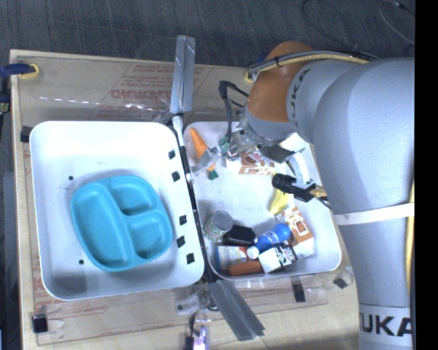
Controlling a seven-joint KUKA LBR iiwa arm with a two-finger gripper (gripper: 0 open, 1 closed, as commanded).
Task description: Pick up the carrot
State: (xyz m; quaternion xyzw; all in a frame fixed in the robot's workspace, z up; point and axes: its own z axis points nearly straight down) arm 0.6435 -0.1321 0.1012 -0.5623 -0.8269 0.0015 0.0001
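Observation:
The carrot (197,143), small and orange, lies in the far left corner of the right bin (323,257), close to the divider. My gripper (213,159) reaches down from the grey arm with its orange band (271,97) and hangs just right of and below the carrot, about touching its near end. A small green piece (212,172) sits at the gripper's tip. The carrot lies beside the gripper rather than visibly between its fingers.
The left bin (51,152) bears a blue compartment plate (120,221). Along the right bin's near side lie a round tin (219,224), a black item (239,234), a blue bottle (275,235), a brown-red stick (244,268) and printed packets (301,232). A printed card (254,168) lies mid-bin.

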